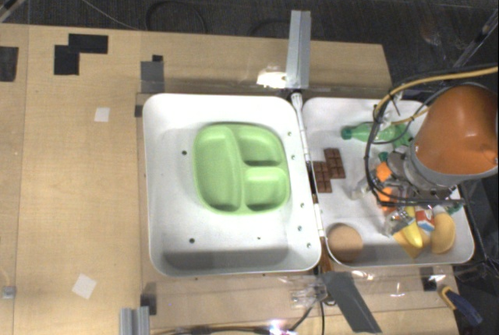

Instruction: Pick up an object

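Note:
The arm reaches into the right bin (343, 201), its orange band (460, 131) and grey wrist covering the bin's right half. The gripper (401, 201) points down among small items there, and the wrist hides its fingertips. A brown chocolate bar (328, 168) lies at the bin's left side. A green bottle (366, 132) lies near the back. A tan round ball (345, 240) sits at the front left corner. Yellow pieces (425, 234) and an orange piece (383, 172) crowd just beside the gripper.
The left bin (168, 248) holds a green divided plate (239, 167) in its middle. A grey metal post (299, 49) stands behind the seam between the bins. Cables loop around the wrist. Wooden bench surface stretches to the left.

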`<state>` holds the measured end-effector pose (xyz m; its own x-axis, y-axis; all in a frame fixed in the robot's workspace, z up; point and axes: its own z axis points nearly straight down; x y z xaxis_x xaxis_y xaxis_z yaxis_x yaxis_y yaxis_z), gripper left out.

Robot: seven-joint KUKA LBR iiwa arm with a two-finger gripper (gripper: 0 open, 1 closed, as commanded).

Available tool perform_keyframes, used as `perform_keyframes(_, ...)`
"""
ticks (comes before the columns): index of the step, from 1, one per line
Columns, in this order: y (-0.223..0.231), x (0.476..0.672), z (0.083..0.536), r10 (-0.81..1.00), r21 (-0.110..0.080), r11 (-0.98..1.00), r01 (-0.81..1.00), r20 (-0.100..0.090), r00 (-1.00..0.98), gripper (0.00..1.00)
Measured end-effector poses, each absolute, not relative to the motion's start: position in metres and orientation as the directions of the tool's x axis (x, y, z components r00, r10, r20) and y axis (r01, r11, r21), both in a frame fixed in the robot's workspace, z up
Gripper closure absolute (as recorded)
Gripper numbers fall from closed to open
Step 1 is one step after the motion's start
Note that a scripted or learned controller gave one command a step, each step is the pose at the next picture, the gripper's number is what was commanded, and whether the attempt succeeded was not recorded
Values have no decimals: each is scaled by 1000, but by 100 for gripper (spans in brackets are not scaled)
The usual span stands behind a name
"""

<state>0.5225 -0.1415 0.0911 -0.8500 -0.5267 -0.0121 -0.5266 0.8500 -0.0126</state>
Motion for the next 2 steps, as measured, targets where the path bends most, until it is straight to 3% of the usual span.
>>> perform_keyframes(1,-150,554,90,-496,-10,869,-496,-13,-868,0)
perform_keyframes(2,-154,540,91,-402,-10,915,-402,-18,-915,0)
